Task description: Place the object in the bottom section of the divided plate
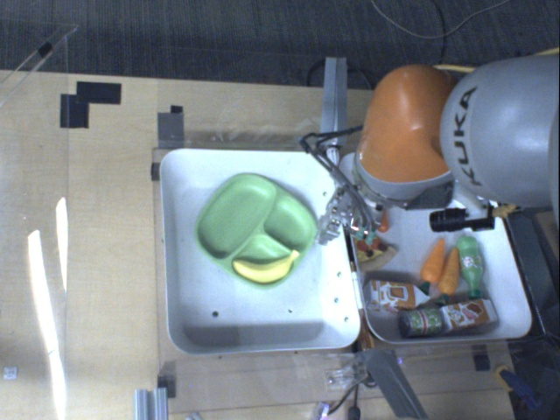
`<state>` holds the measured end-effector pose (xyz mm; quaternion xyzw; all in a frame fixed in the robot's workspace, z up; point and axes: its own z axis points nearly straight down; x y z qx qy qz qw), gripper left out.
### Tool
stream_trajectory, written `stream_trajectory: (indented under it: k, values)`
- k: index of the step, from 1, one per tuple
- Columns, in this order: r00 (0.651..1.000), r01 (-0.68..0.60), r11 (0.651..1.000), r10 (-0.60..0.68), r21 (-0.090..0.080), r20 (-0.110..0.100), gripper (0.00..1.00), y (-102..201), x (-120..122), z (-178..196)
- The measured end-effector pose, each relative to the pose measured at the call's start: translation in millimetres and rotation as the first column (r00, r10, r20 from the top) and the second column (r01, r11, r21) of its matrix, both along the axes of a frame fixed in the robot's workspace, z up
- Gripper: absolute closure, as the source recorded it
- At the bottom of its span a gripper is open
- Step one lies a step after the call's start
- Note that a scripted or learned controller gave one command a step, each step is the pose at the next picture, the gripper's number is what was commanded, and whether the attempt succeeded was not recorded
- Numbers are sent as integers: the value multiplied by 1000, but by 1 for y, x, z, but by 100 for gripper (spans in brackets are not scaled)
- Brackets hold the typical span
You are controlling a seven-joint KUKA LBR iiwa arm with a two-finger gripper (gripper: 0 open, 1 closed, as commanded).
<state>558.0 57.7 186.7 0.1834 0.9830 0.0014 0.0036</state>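
Observation:
A green divided plate lies in the left white bin. A yellow banana rests in the plate's bottom section, at its front edge. My gripper hangs below the orange wrist band, over the wall between the two bins and just right of the plate's right edge. It stands apart from the banana, and I see nothing in it.
The right bin holds two orange carrots, a green bottle, a dark can, a small carton and a pizza-like piece. The grey arm covers that bin's back half.

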Motion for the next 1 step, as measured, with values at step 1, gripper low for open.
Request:
stream_trajectory:
  k: [1]
  values:
    - [987, 161, 987, -161, 0, 4, 100, -97, 10, 151]
